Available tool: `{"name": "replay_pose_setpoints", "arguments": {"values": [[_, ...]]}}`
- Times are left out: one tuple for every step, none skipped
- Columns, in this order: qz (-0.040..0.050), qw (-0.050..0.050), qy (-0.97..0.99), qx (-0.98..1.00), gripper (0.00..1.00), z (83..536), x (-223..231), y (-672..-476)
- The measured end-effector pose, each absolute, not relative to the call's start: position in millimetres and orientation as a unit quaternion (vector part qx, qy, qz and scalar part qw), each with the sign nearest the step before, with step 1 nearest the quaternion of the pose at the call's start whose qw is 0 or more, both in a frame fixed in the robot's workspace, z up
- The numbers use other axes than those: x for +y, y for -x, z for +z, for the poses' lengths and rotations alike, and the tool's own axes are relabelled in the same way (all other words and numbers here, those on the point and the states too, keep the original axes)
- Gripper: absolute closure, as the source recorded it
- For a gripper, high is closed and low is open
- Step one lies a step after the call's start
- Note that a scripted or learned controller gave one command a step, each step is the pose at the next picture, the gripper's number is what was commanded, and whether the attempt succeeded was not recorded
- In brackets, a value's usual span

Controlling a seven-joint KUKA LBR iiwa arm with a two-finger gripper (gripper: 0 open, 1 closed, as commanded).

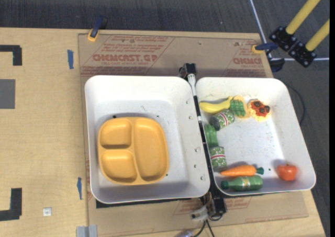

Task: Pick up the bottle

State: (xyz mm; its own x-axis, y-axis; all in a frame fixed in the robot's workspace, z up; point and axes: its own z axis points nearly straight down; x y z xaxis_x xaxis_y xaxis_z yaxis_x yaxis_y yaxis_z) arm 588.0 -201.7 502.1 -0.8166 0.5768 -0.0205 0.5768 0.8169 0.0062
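**Two green bottles in the right bin, and red print on the board**

I cannot tell how my jaws stand, nor whether they have hold of anything.

On the table lie two shallow white bins, side by side. In the right white bin point(293, 126) a green plastic bottle with a dark label point(242, 182) lies on its side at 6 o'clock, close to the near wall. Its label is too small for me to read. Just above it, nearly touching, lies an orange toy carrot point(241, 170). A second green bottle with a pale banded label point(213, 144) lies along the bin's wall at 9 o'clock. At 11 o'clock are a yellow toy banana point(214, 106) and a small green can with a white and red label point(224, 120), its writing unreadable. At 1 o'clock sits a small orange and red toy point(259, 109), and at 5 o'clock a round red-orange toy fruit point(287, 172).

The left white bin point(104, 89) holds a yellow three-compartment plastic plate point(133, 149) towards 7 o'clock.

Under both bins lies a brown board point(172, 47). Its red print point(124, 57) at 11 o'clock reads, as far as I can make out, "CHEMCAST GP".
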Motion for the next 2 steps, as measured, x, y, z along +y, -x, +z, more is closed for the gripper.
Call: {"name": "replay_pose_setpoints", "arguments": {"values": [[-0.0002,0.01,-0.303,0.953,0.0,502,-202,-588.0],[-0.0001,0.014,-0.302,0.953,1.0,513,-202,-589.0]]}}
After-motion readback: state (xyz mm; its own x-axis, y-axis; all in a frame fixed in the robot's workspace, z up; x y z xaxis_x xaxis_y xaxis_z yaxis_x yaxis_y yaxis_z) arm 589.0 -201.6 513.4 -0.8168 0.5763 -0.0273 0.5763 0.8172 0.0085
